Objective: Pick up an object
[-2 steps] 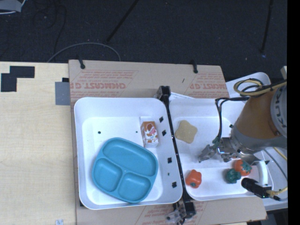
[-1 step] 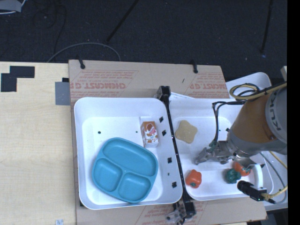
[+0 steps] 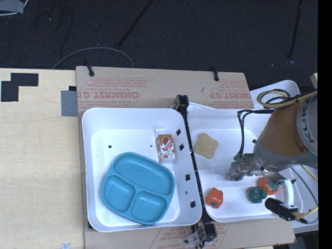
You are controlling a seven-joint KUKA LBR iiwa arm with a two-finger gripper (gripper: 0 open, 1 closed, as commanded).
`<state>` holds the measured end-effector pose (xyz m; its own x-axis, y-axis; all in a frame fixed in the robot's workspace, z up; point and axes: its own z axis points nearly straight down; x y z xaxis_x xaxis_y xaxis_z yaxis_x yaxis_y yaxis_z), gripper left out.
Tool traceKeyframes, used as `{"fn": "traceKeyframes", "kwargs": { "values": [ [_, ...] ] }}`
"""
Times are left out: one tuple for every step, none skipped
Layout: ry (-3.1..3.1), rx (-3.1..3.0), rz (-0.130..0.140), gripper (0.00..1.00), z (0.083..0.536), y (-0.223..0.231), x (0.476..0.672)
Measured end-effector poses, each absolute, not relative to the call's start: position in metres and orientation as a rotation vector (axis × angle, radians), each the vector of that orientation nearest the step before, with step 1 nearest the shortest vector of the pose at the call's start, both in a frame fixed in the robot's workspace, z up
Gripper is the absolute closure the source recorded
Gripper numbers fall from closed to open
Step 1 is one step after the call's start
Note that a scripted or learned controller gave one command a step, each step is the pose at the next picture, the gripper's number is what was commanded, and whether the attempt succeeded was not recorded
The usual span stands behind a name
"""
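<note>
Jaws [image 3: 237, 171] low in the right bin [image 3: 223, 119], and I cannot tell how they stand.
My arm [image 3: 282, 134] reaches in from the right. A red pepper [image 3: 214, 197] lies near the bin's front wall, a tan slice [image 3: 206, 146] farther back, a teal piece [image 3: 256, 194] beside my wrist. The left bin [image 3: 96, 119] holds a blue divided tray [image 3: 138, 188] and a small carton [image 3: 166, 146].
</note>
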<state>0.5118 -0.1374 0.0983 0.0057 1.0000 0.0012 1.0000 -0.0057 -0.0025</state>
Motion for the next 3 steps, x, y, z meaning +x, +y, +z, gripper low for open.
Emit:
{"fn": "traceKeyframes", "kwargs": {
  "values": [
    [-2.217,-2.228,-0.001,1.00,0.155,-0.148,0.510],
    [-2.224,-2.221,-0.002,1.00,0.198,-0.148,0.507],
    [-2.224,-2.221,-0.001,1.00,0.233,-0.148,0.507]
  ]
}}
